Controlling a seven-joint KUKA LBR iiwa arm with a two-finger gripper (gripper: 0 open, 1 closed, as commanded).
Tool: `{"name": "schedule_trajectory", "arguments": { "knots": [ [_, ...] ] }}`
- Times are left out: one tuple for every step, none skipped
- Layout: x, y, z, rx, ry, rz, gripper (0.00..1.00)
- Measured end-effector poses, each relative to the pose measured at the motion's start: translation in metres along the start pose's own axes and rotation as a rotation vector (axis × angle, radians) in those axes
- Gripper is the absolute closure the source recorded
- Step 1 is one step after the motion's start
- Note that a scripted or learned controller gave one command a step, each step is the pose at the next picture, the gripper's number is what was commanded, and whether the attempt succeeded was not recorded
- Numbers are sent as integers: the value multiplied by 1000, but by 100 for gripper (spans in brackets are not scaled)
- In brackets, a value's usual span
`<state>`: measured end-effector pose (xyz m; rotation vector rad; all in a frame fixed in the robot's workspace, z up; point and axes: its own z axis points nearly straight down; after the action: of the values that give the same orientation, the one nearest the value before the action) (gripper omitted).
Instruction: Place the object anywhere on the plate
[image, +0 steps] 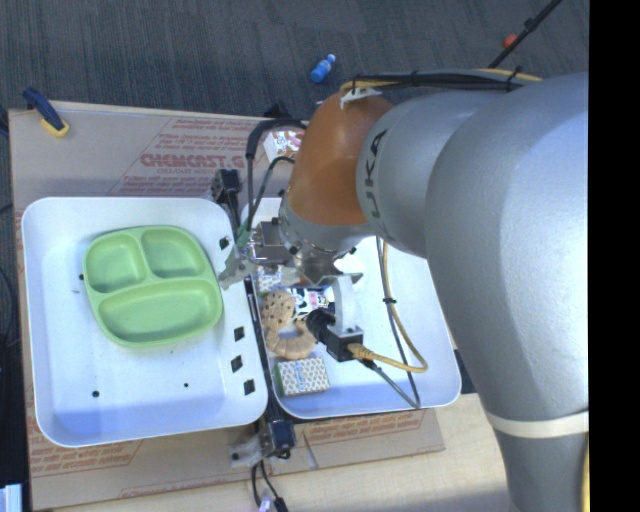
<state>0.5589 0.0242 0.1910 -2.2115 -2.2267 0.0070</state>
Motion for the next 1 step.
{"name": "schedule_trajectory", "arguments": {
  "knots": [
    [87,43,-44,-4,2,0,0]
  ]
}}
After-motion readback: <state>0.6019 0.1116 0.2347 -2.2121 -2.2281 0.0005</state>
